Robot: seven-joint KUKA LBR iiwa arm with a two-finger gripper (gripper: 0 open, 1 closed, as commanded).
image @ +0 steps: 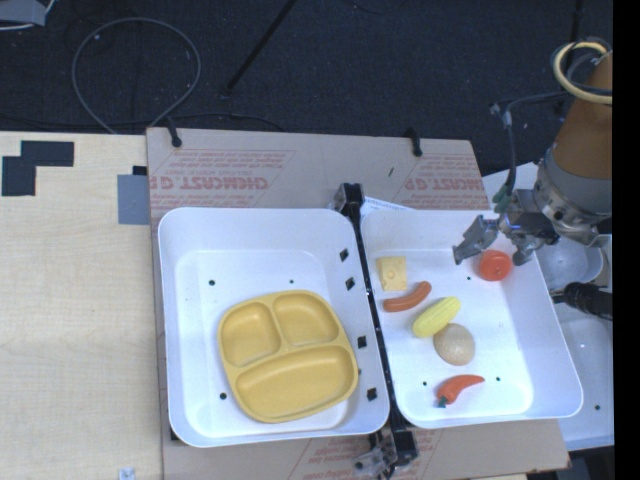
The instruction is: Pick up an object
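From my remote seat: the gripper (497, 240) hangs over the upper right part of the right bin (560, 368), arm reaching in from the right. Fingers look spread, one dark finger (470, 243) angled out to the left, the other near the tomato; nothing sits between them that I can confirm. A small red tomato (494, 266) lies just below and slightly right of the left finger, close beside the claw, so it is the nearest candidate. It is round, no long axis to align to. Whether the right finger touches it I cannot tell at this angle. The remaining items lie down and left of the claw: cheese wedge (393, 273), sausage (407, 297) lying slantwise, corn cob (437, 317) likewise slanted, potato (454, 344), chili pepper (458, 388). I judge the next move a short shift to straddle the tomato, then descend.
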